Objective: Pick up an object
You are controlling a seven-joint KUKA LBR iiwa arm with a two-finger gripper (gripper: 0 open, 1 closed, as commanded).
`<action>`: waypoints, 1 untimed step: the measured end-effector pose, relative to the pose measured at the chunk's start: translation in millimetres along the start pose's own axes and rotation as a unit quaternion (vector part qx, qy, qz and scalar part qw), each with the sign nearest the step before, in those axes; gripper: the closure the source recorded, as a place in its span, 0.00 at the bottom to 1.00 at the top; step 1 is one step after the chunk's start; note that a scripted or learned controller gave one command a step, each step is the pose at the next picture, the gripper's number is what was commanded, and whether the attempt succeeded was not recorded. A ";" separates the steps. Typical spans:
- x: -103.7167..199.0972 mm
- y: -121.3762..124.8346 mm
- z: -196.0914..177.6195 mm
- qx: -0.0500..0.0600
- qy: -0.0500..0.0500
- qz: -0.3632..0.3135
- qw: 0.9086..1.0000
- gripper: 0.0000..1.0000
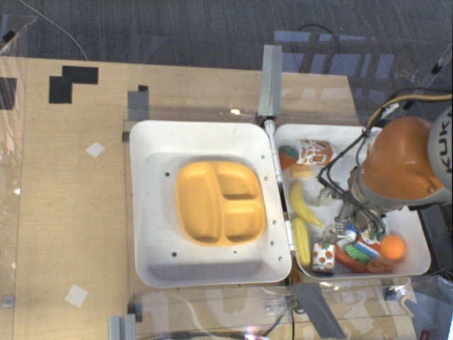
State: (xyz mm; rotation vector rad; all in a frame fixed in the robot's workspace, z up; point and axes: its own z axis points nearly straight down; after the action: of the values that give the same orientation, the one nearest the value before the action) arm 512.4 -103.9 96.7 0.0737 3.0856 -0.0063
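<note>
Your claw (352,227) hangs low in the right white bin (422,261), above a small red-white-and-blue toy (362,246) near the orange ball (393,247), probably to grab it; whether it grips, you cannot tell.

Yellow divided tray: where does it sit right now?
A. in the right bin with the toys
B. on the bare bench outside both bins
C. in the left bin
C: the yellow divided tray lies flat in the middle of the left bin, while the banana and other toys lie in the right bin.
</note>
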 end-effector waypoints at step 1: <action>17.1 -45.6 4.9 0.003 0.016 0.137 0.990 0.00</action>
State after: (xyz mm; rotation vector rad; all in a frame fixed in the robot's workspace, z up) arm 493.5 -148.7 91.0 0.5026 3.0774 -0.0031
